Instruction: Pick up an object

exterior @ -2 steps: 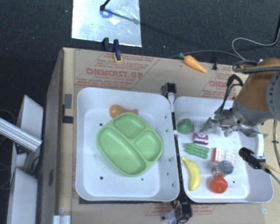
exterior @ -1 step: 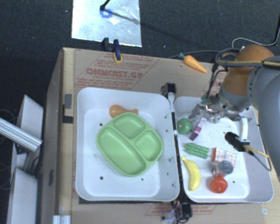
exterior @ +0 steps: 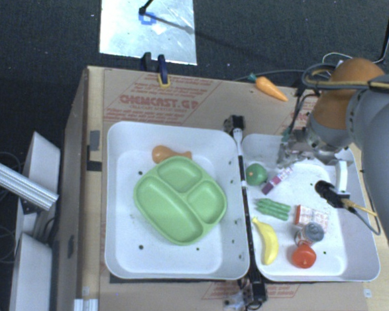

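- Cardboard sheet (exterior: 185,94) runs under both bins. The red print on it reads "CHEMCAST GP", and the smaller lines are too faint to read.
- Left bin (exterior: 125,246) is shallow white plastic. It holds a glossy pale green divided plate (exterior: 180,200) with three compartments. A rounded orange toy (exterior: 163,154) pokes out from behind the plate's back edge.
- Toy carrot (exterior: 271,88) lies outside the bins, on the bench behind the right bin (exterior: 350,255).
- Inside the right bin, a round green fruit (exterior: 256,172) sits by the left wall, with a small purple-and-white piece (exterior: 274,182) just beside it.
- Toward the front are green bean pods (exterior: 272,208), a yellow banana (exterior: 266,241), a red-and-white packet (exterior: 312,214) with unreadable print, a grey round can (exterior: 313,231) and a red tomato (exterior: 303,257), all crowded together.
- Gripper (exterior: 291,155) is at the back of the right bin, right over the purple-and-white piece. Can't tell if it's spread or closed.
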### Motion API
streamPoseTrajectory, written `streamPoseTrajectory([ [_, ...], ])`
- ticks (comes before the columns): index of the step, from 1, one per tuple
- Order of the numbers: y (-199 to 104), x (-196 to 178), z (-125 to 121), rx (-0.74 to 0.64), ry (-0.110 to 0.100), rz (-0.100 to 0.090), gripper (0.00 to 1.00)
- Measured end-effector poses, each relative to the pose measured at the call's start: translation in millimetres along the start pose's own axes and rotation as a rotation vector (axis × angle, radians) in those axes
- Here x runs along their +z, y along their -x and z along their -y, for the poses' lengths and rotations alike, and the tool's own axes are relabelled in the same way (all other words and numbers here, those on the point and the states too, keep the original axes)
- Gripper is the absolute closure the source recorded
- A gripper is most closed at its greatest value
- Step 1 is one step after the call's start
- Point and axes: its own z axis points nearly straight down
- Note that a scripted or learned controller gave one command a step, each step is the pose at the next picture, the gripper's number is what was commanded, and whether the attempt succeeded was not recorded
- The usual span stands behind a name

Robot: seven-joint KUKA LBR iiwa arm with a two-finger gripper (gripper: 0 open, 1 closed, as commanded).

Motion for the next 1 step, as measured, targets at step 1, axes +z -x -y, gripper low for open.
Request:
streamPoseTrajectory([
  [1, 0.0, 0.1, 0.1, 0.0, 0.0, 0.0, 0.0],
])
